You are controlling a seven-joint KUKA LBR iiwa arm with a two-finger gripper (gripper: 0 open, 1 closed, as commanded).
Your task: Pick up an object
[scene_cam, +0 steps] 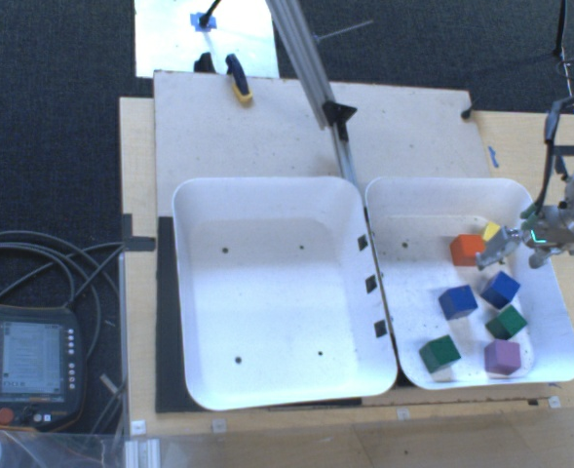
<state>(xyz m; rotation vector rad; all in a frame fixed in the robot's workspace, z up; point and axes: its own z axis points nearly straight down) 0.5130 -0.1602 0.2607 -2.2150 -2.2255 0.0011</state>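
Camera view: fingers [498, 253] over the orange block [466, 250] (right bin [433, 195]).

dark carpet floor [53, 86], wooden bench [423, 115]

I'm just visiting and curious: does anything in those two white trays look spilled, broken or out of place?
Nothing stands out. The blocks, like the orange block and purple block, sit loosely scattered inside the right bin, none spilled over its rim.

The tool [501, 252] hovers at the right bin's [403, 359] far right, just beside an orange block [466, 250] and a yellow block [491, 231]. Two blue blocks [457, 301], two green ones [440, 353] and a purple block [502, 357] lie nearer the front.
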